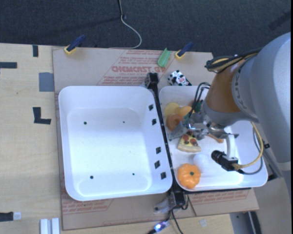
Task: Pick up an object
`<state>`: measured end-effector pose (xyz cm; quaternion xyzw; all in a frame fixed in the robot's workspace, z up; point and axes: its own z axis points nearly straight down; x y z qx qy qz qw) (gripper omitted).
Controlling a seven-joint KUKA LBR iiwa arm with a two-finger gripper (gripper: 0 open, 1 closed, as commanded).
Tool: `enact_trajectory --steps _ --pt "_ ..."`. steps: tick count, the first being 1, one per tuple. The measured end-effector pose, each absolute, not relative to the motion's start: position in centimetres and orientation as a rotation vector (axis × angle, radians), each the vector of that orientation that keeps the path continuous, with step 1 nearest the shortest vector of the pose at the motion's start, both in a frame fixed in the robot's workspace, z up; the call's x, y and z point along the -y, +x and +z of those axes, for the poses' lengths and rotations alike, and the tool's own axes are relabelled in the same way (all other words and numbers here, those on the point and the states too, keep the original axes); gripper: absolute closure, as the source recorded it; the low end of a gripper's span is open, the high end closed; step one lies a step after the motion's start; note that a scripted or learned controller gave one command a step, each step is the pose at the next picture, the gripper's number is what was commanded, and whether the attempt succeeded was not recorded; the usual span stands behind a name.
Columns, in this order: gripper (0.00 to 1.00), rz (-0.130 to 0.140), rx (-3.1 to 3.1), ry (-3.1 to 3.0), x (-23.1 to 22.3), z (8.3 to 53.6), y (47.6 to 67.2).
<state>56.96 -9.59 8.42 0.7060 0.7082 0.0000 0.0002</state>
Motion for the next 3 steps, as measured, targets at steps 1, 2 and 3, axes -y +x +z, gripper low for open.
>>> enact_trajectory --steps 1,2,3 --pt "0.00 -0.005 -2.213 2.230 17.5 8.5 50.1" --pt "0.00 0.001 -2.226 2.215 13.7 8.5 54.1" --pt "0.00 0.000 -2.226 2.217 10.7 8.4 55.4"
